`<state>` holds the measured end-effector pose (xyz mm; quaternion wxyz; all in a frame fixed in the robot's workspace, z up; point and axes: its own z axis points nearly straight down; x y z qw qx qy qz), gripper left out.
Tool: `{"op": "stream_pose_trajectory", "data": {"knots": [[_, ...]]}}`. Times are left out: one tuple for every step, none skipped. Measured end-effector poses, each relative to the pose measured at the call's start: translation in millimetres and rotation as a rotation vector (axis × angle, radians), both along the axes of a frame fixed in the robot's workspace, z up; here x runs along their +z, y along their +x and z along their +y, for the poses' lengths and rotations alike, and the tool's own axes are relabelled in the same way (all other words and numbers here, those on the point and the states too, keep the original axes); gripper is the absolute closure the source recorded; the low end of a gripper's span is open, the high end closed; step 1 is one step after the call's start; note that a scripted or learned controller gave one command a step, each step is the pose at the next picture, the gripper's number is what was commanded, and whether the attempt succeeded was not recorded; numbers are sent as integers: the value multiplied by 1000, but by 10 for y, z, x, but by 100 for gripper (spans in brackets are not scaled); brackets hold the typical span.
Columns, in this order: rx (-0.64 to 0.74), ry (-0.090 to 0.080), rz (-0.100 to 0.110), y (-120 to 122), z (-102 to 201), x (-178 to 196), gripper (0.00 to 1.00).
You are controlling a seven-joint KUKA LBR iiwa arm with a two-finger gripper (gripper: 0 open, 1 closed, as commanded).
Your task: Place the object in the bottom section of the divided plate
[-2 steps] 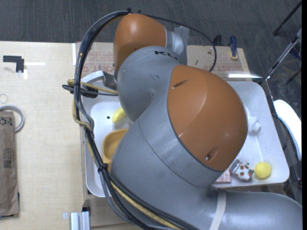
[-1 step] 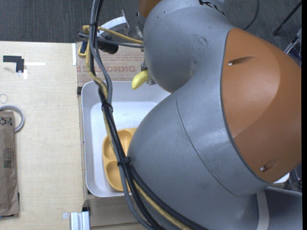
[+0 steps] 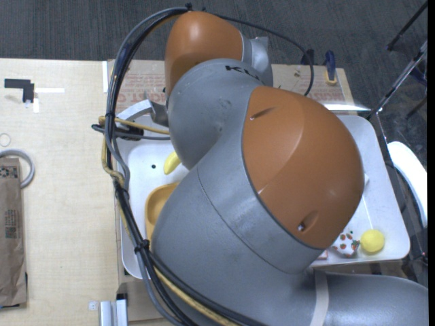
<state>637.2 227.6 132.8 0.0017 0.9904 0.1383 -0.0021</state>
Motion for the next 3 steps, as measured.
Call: {"op": "stream_pose_trajectory", "data": {"knots": [[-76, 0, -1, 60, -5, -378, 100], [-74, 2, -3, 154, 6, -411, 100], [-46, 1, -2, 137, -411, -406, 100]]}}
